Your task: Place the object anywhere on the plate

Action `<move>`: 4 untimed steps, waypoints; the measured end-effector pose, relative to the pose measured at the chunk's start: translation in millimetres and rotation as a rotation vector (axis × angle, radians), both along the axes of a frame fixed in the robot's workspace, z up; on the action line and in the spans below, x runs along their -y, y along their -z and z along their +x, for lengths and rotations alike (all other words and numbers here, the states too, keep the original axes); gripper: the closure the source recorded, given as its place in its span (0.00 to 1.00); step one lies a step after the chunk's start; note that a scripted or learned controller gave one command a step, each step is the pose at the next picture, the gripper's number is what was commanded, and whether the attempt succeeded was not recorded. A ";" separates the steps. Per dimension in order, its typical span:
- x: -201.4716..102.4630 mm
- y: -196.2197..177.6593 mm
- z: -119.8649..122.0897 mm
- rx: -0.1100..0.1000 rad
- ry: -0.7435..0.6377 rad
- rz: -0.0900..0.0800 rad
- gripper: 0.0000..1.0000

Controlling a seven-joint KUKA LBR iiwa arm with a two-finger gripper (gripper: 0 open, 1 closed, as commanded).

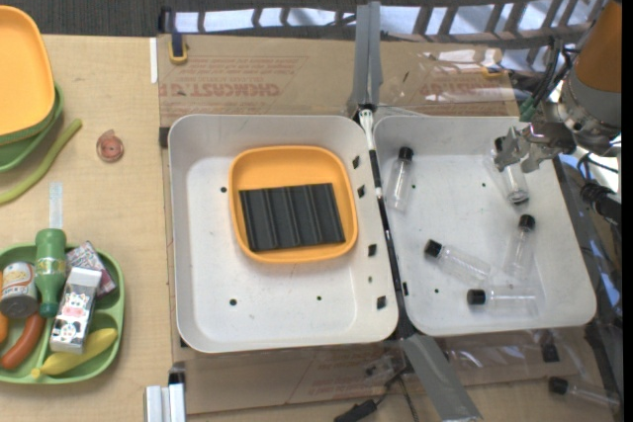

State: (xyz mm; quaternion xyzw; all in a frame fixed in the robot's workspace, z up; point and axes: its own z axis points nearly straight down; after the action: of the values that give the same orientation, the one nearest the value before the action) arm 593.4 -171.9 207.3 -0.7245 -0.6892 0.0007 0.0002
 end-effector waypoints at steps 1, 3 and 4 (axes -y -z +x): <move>29.8 -36.8 23.1 0.000 0.425 -0.002 1.00; 44.1 -176.9 66.1 0.000 -0.058 -0.001 1.00; 50.3 -230.9 66.4 0.001 -0.359 -0.002 1.00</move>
State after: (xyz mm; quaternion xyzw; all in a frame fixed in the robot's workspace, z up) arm 659.7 -222.2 438.2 -0.5900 -0.8074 0.0009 -0.0009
